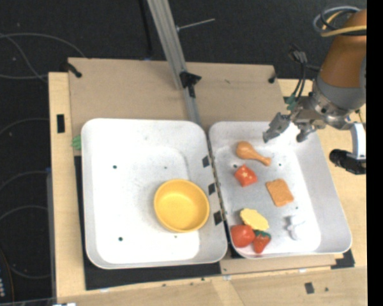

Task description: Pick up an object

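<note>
My gripper (pixel 288 131) hangs over the far edge of the right bin (pixel 325 190), fingers spread open with nothing between them. Just below and left of it lies a tan drumstick (pixel 251 152). Further toward the front sit a small red piece (pixel 246 176), an orange cracker-like slab (pixel 279 192), a yellow piece (pixel 254 219), a red tomato (pixel 242 235) beside a strawberry (pixel 261 241), and a small white object (pixel 293 227). A yellow bowl (pixel 180 205) rests in the left bin (pixel 115 158).
A slanted metal post (pixel 171 43) rises from the back of the bench between the bins. The arm's grey and orange body (pixel 342 62) stands at the right. A black part (pixel 346 160) sticks out past the right bin's rim.
</note>
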You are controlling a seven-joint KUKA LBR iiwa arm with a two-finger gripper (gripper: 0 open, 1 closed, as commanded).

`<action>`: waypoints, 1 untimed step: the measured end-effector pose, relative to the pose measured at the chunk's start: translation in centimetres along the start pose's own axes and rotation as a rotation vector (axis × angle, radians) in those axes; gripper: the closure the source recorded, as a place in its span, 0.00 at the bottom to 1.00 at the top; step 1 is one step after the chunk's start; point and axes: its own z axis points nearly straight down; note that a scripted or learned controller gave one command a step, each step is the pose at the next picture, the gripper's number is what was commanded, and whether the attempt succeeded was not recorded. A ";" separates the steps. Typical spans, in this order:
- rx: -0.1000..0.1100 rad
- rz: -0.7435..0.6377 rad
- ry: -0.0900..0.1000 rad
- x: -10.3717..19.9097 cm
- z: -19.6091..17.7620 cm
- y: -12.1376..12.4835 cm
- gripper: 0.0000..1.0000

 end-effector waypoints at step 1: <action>0.000 0.000 -0.001 0.0 0.0 0.0 0.00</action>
